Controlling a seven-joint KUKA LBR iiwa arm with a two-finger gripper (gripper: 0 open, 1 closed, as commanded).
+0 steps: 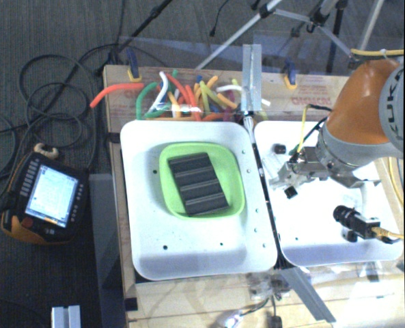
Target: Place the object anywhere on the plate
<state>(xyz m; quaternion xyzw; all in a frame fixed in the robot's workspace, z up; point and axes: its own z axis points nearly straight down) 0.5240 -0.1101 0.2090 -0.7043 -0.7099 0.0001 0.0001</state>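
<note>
My pincer (284, 170) hangs over the right-hand shallow white plastic bin (318, 241), near its left wall and toward the back. It's open: the two dark tips stand well apart w/ nothing between them, so I've got hold of nothing. My grey arm w/ the orange band (366, 108) comes in from the right edge, above that same bin.

The task's thing, a dark grey ribbed rectangular block (199, 183), lies flat on the lime-green rounded-square plate (166, 166). It's approx. centred and turned a bit askew to the plate's edges, w/ green rim showing on all sides. The plate sits in the left-hand shallow white bin (188, 248), toward the back half. Block and pincer are well apart, w/ the wall between the two bins lying between them.

Behind the bins, along the back of the pale wooden bench (202, 299), is a tangle of orange, green, white & yellow flexible tubes (188, 98). Left of the bench, on the dark floor, lies an orange-and-black handheld control pendant w/ a lit screen (48, 197), and black cables (45, 94) loop nearby.
</note>
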